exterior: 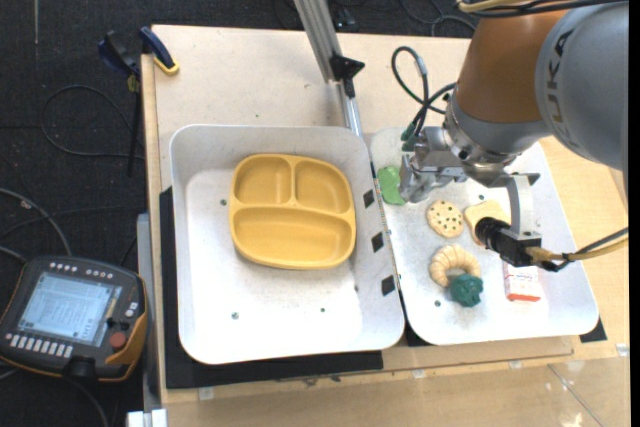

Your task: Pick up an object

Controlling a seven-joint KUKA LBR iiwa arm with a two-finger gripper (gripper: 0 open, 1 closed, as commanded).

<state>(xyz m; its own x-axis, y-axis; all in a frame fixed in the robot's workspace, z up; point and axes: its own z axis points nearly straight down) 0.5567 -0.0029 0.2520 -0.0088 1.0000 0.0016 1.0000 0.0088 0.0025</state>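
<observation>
Gripper [412, 177] hangs over right bin [560, 310]; green object [389, 185] beside it.

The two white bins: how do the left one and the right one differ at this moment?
The left bin holds a single large item, a yellow divided plate; the right bin holds several small ones, among them a spotted cookie, a pale ring and a teal piece. The gripper is low over the right bin, near a green item; the left bin has no arm above it. Both are shallow, white and rounded at the corners.
</observation>
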